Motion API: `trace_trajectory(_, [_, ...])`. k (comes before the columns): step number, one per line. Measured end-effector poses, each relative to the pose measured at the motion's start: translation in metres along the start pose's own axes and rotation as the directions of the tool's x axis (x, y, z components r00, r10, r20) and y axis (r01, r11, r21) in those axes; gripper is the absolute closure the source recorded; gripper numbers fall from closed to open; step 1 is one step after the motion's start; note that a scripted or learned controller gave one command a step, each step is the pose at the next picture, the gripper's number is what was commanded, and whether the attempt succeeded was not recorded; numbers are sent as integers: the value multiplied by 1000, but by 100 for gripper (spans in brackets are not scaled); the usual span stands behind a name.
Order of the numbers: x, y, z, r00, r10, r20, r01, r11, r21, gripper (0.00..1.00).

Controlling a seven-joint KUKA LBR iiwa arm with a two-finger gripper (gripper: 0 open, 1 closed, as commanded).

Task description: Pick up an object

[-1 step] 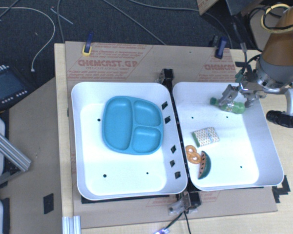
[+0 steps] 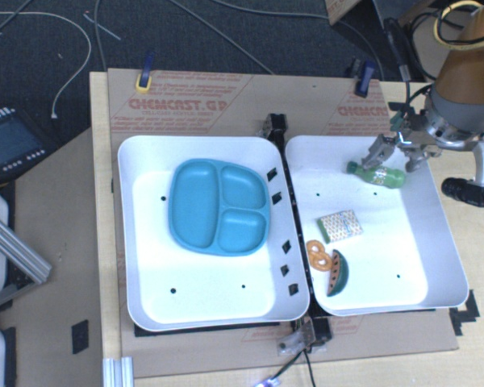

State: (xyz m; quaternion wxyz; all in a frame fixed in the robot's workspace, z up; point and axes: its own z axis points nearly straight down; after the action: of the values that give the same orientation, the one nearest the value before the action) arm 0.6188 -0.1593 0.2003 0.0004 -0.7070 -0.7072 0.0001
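In the right bin [image 2: 436,240], near its far edge, lies a green elongated object [image 2: 385,176] with a pale patch on it. My gripper [image 2: 391,161] hangs just above it, reaching in from the right. It is open, its two fingers spread over the green object and nothing held between them. Nearer the bin's middle sits a small checkered block [image 2: 340,226]. An orange pretzel-shaped piece [image 2: 317,254] and a dark green slice-shaped toy [image 2: 339,272] rest close together by the front left corner.
The left bin [image 2: 145,280] holds a blue divided plate [image 2: 219,206]. A black divider with clips [image 2: 284,216] runs between the bins. Blue clamps [image 2: 364,77] hold the cardboard base at the back. Cables trail behind the bench.
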Motion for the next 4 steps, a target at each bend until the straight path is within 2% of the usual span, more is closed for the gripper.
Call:
trace_trajectory(2, [2, 5, 114, 1000, 0, -2, 0, 1000, 5, 0])
trace_trajectory(3, [2, 7, 99, 1000, -1, 0, 1, 1000, -2, 100])
trace_trajectory(4, [-5, 12, 36, 1000, 0, 3, 0, 1000, -9, 100])
